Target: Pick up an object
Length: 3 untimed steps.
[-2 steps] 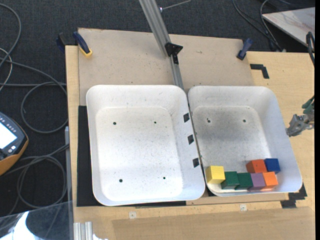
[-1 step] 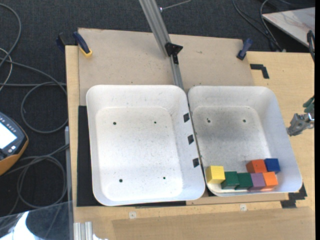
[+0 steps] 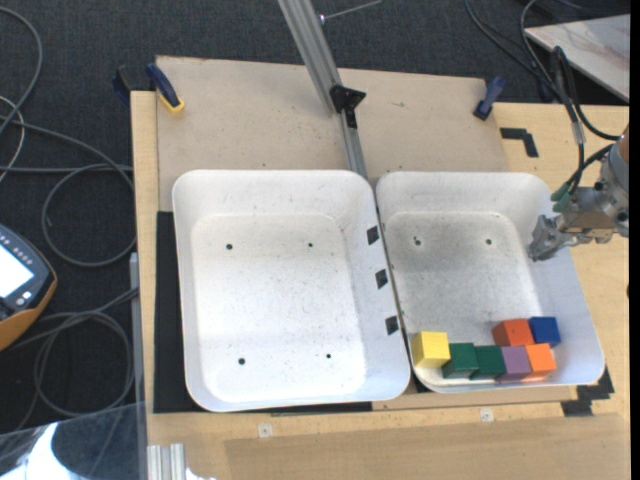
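The claw (image 3: 543,243) hangs at the right bin's (image 3: 400,193) right rim, near its far half; whether it is apart or together I cannot tell, and nothing shows in its grip. Far to its left lies the left bin (image 3: 190,193) on the surface (image 3: 250,98). Nearer, down-left of the claw in the right bin's front edge, sit the blocks: yellow (image 3: 432,347), two green (image 3: 475,359), purple (image 3: 516,361), red (image 3: 515,332), orange (image 3: 540,357) and blue (image 3: 544,329), packed touching in a cluster. The blue one is closest, almost straight below the claw toward the front. This looks like the approach step, no pick yet made. The next move likely calls for travelling forward over the cluster, then descending onto an outer block, since the tight packing leaves little room.
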Tool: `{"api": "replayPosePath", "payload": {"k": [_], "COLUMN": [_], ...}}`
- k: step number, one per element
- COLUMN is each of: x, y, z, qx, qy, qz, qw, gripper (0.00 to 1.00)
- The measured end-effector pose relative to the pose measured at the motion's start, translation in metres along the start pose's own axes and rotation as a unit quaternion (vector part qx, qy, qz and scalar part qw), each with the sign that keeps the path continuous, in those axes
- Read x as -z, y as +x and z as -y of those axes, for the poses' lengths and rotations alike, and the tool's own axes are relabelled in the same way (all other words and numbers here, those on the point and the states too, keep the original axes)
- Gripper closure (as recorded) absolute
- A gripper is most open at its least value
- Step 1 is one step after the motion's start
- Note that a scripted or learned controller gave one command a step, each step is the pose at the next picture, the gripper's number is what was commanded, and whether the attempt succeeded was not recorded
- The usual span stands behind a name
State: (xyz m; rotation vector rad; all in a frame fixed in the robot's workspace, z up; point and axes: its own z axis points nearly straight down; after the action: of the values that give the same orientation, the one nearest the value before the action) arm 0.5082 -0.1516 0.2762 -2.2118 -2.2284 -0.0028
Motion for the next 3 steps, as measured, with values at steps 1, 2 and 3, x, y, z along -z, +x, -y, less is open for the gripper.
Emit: {"api": "replayPosePath", "payload": {"k": [1,2,3], "x": [-0.002,-0.001,-0.012], "y": [0.056,0.102,0.151], "z": [-0.013,-0.038,-0.068], "qx": [0.0,0.0,0.0], "qy": [0.0,-0.001,-0.001], "qz": [0.0,0.001,0.001], "qw": [1.0,1.0,1.0], "gripper": [1.0,1.0,1.0]}}
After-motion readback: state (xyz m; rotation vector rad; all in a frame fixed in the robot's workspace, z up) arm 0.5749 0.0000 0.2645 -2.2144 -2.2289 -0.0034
